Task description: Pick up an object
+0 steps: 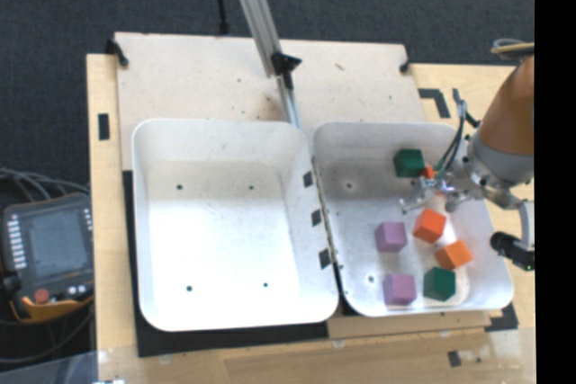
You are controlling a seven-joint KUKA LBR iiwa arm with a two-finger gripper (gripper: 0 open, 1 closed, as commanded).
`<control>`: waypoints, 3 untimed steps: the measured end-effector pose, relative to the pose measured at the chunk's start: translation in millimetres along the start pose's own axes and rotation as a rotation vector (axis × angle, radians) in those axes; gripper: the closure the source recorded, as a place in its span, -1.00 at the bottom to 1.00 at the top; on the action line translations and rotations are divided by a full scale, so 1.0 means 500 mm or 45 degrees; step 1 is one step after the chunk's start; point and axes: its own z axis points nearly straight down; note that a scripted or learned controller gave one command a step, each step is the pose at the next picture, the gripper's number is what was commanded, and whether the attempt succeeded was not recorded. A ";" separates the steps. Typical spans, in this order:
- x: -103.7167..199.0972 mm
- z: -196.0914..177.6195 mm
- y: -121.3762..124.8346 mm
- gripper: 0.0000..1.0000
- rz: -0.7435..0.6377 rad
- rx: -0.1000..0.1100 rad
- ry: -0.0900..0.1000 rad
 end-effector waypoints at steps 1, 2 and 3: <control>-0.003 0.093 0.002 -1.00 0.001 -0.010 -0.004; -0.006 0.066 0.005 1.00 0.008 -0.017 -0.004; -0.017 -0.063 0.006 1.00 0.003 -0.017 -0.004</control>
